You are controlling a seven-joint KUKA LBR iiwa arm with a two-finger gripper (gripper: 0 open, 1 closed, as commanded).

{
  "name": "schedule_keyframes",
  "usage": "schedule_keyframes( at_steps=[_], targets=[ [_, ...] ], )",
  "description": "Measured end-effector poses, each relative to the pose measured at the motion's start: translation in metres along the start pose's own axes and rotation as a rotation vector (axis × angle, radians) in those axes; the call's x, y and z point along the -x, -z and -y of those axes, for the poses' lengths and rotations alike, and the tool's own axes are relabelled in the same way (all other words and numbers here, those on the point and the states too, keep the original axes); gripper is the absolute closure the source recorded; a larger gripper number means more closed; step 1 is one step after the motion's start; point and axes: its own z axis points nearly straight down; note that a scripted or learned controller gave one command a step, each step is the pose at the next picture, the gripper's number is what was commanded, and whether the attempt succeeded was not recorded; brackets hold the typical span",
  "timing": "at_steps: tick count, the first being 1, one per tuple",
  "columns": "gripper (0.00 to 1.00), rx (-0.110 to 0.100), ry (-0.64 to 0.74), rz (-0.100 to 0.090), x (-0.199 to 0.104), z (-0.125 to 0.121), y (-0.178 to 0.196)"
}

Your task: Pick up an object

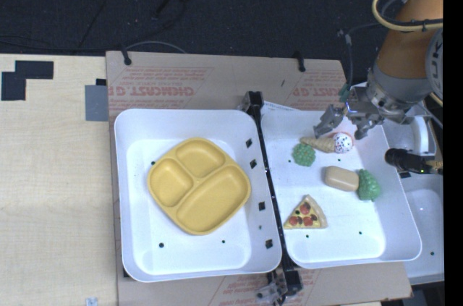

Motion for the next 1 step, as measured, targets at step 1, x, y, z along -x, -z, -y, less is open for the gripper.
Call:
schedule_keyframes(
  at_steps=[1],
  targets=[
    [0.0,0.013,0.002,0.002,0.0001,-0.0025,0.0077]
  ],
)
